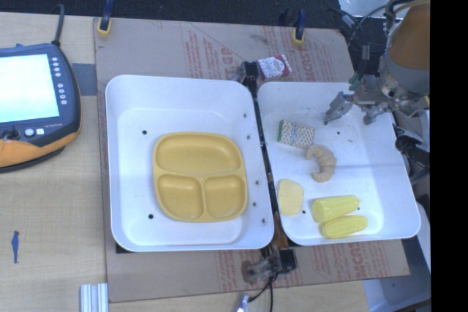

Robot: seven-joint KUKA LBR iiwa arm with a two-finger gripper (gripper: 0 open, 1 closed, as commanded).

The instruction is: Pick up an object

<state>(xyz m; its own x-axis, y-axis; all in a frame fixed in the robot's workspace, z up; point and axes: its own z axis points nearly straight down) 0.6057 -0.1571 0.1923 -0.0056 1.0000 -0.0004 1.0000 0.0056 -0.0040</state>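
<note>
The tool (354, 109) hangs over the right bin (380, 157) near its two o'clock corner, fingers spread apart and holding nothing, likely poised to drop onto something. Loose pieces lie below it toward seven o'clock: a patterned packet (296, 134), a croissant (322, 161), a pale cheese slice (290, 197) and two corn cobs (338, 215). The left bin (128, 106) carries a yellow divided tray (199, 176).

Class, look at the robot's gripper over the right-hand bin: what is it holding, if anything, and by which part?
Nothing is held. The gripper hangs open above the right bin, with only bare bin floor between its fingers. The nearest item, a small patterned packet, lies apart from it.
</note>
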